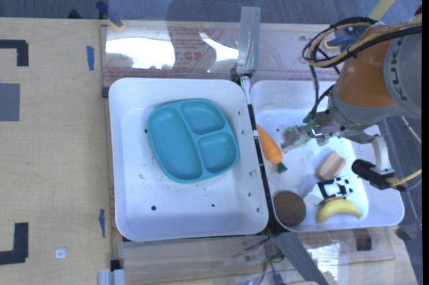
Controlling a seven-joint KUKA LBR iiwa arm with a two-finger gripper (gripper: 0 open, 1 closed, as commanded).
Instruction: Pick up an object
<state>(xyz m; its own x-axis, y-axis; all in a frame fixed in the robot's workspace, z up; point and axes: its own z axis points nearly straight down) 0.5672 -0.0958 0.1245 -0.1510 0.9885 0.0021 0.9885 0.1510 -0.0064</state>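
Carrot [269, 145] lies just left of the hand [295, 136], long axis slanting toward the divider; finger state I cannot tell.

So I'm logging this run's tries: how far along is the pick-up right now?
Nothing looks picked yet. The carrot, tan block, banana and brown ball all lie on the floor of the right bin. In hand: the end effector is low in that bin, close to the carrot's upper end, with nothing visibly held. Left: grasp one object and lift it. The blue plate sits in the left bin.
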